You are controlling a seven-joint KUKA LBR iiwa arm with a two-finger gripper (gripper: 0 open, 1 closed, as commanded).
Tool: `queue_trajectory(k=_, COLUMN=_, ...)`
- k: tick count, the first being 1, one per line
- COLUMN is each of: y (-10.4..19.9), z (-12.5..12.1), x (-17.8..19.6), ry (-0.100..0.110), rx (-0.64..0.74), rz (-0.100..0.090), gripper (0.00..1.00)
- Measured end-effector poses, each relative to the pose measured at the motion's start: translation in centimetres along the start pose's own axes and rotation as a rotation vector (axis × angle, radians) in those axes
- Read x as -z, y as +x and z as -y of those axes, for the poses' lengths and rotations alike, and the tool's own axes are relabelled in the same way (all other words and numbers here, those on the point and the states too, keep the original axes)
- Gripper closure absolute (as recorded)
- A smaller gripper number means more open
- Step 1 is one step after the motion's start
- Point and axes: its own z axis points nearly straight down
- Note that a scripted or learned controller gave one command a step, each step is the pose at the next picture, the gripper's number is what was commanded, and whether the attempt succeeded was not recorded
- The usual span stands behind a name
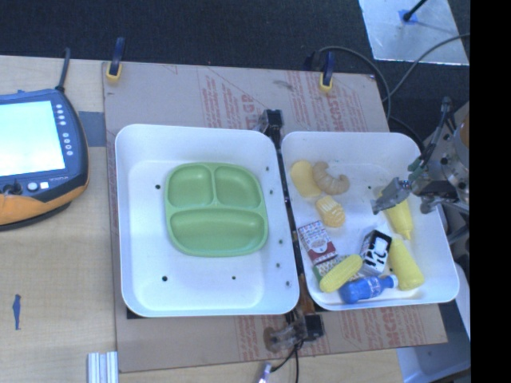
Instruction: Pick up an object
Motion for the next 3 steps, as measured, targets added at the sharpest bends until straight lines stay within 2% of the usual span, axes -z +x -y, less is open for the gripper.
queue_trajectory(k=1, y=0.6, z=2.3, x=-15.0, ry=-0.003, rx=0.002, rz=0.0, gripper=0.0)
queue_trajectory(k=2, y=3.6, z=-4.2, x=-16.3, ry=-0.027, rx=-0.001, rz=0.013, gripper=0.0)
queue_trajectory(k=3, y=3.8, z=-5.1, x=-16.3, ry=-0.022, rx=-0.002, rz=0.012, gripper=0.0)
